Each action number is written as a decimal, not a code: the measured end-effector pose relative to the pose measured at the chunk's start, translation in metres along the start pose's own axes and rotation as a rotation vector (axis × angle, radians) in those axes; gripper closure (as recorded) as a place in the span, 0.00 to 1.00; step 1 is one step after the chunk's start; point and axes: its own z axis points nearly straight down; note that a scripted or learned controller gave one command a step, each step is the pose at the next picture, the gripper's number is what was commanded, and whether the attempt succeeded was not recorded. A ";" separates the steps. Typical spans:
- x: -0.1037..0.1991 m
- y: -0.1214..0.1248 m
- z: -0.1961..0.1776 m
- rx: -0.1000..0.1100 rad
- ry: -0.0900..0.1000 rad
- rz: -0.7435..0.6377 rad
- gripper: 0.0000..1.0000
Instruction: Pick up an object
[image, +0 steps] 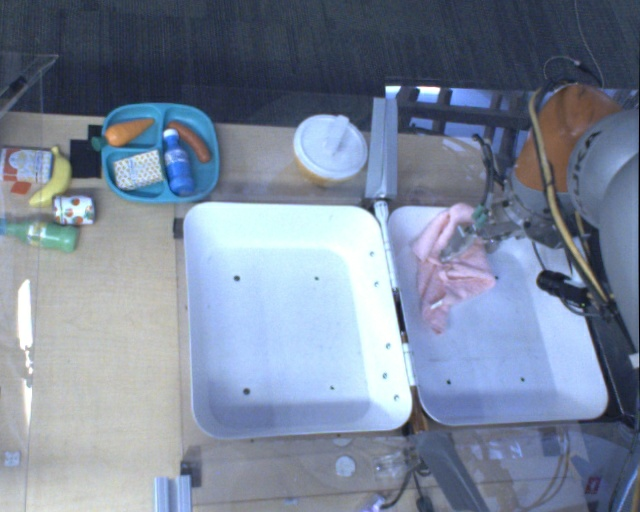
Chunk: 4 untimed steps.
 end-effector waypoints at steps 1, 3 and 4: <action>0.070 -0.043 -0.002 -0.012 -0.008 -0.063 0.00; -0.017 -0.037 -0.002 -0.011 -0.014 -0.049 0.00; 0.077 -0.050 -0.002 -0.014 -0.012 -0.327 0.00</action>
